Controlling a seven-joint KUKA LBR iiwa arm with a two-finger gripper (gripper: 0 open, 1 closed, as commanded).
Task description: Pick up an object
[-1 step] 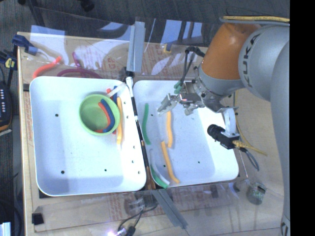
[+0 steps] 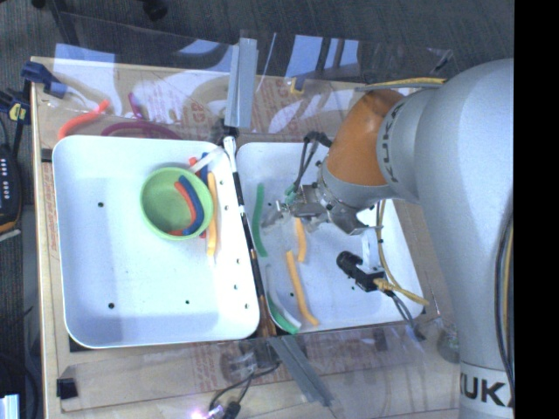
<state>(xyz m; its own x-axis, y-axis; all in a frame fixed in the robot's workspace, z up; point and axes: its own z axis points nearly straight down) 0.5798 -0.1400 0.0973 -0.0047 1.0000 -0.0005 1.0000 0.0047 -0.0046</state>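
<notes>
My gripper [image 2: 281, 210] hangs low over the upper left part of the right bin [image 2: 384, 308], below the orange wrist band. Just left of it a green stick [image 2: 259, 219] lies along the bin's left wall. A short orange stick [image 2: 302, 239] lies right under the gripper's lower side, and a longer orange stick [image 2: 300, 288] lies below that. A curved green and white piece [image 2: 285, 314] rests at the bin's lower left corner. I see nothing held in the gripper.
The left bin [image 2: 105, 260] holds a green bowl [image 2: 175, 203] with red and blue curved pieces inside and an orange stick [image 2: 210, 221] beside it. A black cable fitting [image 2: 354, 269] hangs from the arm over the right bin. The arm's grey body covers the bench's right side.
</notes>
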